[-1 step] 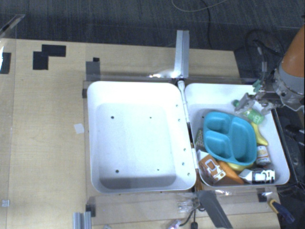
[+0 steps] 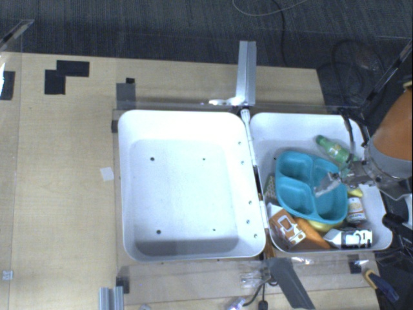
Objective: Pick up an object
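Observation:
The right bin [image 2: 261, 134] holds a heap of objects. A teal divided dish [image 2: 303, 187] lies in its middle. A green bottle [image 2: 333, 149] lies behind the dish, near the far wall. A brown box [image 2: 286, 228] and an orange piece [image 2: 311, 236] lie along the front wall. A white and black bottle [image 2: 352, 239] lies at the front right corner, with a small yellow-capped jar [image 2: 354, 207] just behind it. My gripper [image 2: 332, 181] reaches in from the right and hangs low over the dish's right compartment. I see nothing held in it.
The left bin [image 2: 129, 173] sits beside the right one, and the two share a middle wall [image 2: 253, 173]. A metal post [image 2: 246, 70] stands behind the bins. The arm's orange band [image 2: 395, 129] overhangs the right bin's right edge. Cables lie on the dark floor beyond the bench.

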